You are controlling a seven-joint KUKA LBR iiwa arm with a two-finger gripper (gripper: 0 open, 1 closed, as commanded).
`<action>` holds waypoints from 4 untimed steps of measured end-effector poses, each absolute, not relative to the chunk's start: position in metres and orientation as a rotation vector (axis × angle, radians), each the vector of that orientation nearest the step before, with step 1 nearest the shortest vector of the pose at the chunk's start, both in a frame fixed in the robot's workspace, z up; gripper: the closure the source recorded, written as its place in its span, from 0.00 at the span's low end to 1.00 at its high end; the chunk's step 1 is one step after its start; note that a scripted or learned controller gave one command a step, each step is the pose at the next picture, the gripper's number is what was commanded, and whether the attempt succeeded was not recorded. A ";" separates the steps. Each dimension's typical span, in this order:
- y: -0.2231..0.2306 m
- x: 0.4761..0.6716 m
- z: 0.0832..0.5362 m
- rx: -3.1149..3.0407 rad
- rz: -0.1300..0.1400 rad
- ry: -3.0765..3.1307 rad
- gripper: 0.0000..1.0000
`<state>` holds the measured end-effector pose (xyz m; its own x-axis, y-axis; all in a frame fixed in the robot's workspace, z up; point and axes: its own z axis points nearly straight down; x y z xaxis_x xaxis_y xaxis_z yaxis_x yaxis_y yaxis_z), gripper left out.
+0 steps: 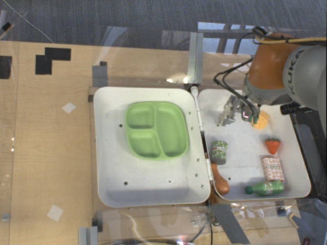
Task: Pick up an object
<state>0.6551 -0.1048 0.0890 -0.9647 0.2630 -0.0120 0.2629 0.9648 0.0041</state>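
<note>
Candidate target, as a judgement: the yellow corn-like toy (262, 120) in the right bin (301, 180), upper part, just beside the claw (236, 112). The claw hangs over the bin's upper-left area, its fingers look spread and pointing down-left, nothing between them, so released and not grasping anything. The yellow toy sits at the claw's right side, touching or nearly touching the wrist hardware; cannot tell which.

To do the step well: the claw should centre over one object before closing, fingers straddling its narrow axis, then descend straight so it does not push the piece aside. The yellow toy is close but off to the side, so a shift toward the arm is needed first. Pieces near the bin wall are riskier; fingers could hit the rim.

Other objects in the right bin: small green-labelled can (219, 151) near the divider, orange-brown elongated piece (220, 180) low against the left wall, red strawberry-like toy (273, 146), red-and-white box (272, 168), green bottle (264, 189) lying on its side just below the box.

Counts: six loose objects in the right bin, one of each. Two white bins. Left bin (110, 188) holds one green divided tray (156, 129), three compartments. One arm (291, 73), one claw. The bins sit side by side on the counter (46, 152).
</note>
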 end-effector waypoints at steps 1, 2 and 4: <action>-0.082 0.619 0.261 0.563 0.004 3.064 1.00; -0.130 0.613 0.285 0.757 0.000 3.037 1.00; -0.165 0.564 0.271 1.751 0.002 2.602 1.00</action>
